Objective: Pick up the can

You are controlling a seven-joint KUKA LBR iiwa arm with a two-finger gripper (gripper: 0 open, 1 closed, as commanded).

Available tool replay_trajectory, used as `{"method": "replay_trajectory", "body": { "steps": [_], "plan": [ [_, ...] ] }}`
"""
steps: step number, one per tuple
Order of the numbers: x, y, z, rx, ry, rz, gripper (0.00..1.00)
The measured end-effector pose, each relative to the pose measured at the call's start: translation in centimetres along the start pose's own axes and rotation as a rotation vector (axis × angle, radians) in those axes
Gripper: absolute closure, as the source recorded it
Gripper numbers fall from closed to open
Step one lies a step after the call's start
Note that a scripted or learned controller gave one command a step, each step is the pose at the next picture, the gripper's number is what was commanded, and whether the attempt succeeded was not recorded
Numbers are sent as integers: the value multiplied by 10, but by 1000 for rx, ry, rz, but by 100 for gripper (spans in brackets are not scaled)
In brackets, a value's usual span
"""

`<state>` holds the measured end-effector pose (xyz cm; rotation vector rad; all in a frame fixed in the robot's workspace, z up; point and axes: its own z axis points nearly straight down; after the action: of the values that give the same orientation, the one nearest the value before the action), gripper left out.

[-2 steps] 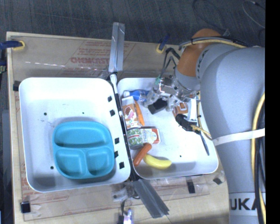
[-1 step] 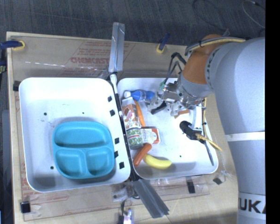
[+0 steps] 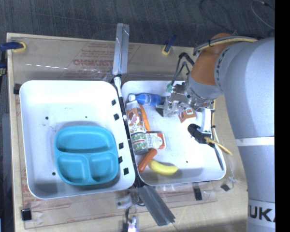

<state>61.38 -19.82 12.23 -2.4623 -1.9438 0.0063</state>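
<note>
Against the right bin's divider wall, the can lies crowded by packets, so the end effector, its opening impossible to tell, could snag a neighbour.

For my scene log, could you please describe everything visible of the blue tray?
The blue tray is a light blue, plastic-looking rounded rectangle with three compartments: one long one at the far side, two smaller ones nearer the camera. It lies flat, slightly skewed, on the floor of the left bin, toward its near right corner. Nothing sits in it.
</note>
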Motion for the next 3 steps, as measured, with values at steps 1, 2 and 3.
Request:
{"method": "replay_trajectory", "body": {
  "steps": [1, 2, 3],
  "plan": [
    [7, 42, -84, -3, 1, 223, 100],
    [19, 39, -93, -3, 0, 276, 100],
    [-2, -70, -142, -1, 0, 362, 100]
  ]
}}
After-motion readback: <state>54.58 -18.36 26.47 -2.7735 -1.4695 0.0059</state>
